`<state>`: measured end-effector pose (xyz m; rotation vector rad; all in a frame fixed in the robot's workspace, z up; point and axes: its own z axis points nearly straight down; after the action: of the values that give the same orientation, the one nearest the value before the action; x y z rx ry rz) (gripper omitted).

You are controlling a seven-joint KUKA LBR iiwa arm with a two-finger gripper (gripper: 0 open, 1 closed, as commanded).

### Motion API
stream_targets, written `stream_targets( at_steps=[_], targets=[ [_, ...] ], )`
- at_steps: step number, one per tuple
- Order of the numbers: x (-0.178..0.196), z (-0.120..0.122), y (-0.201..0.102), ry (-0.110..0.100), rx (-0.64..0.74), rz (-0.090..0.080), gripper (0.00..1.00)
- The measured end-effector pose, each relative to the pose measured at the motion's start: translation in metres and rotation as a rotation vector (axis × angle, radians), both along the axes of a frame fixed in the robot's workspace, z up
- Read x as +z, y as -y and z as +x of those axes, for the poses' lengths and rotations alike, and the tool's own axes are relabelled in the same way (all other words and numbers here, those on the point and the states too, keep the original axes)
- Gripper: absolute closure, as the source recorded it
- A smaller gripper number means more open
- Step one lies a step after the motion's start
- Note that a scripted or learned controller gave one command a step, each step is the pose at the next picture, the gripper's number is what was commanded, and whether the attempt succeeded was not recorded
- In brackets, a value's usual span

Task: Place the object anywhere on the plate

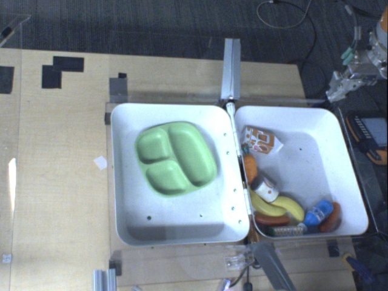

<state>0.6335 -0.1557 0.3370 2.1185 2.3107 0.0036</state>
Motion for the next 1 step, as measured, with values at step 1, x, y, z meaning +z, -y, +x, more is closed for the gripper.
stream_targets(
  at_steps=[1],
  targets=[
    [-0.1034, -0.0205, -0.0488, -0.003, -0.079, 0.003, 1.0]
  ],
)
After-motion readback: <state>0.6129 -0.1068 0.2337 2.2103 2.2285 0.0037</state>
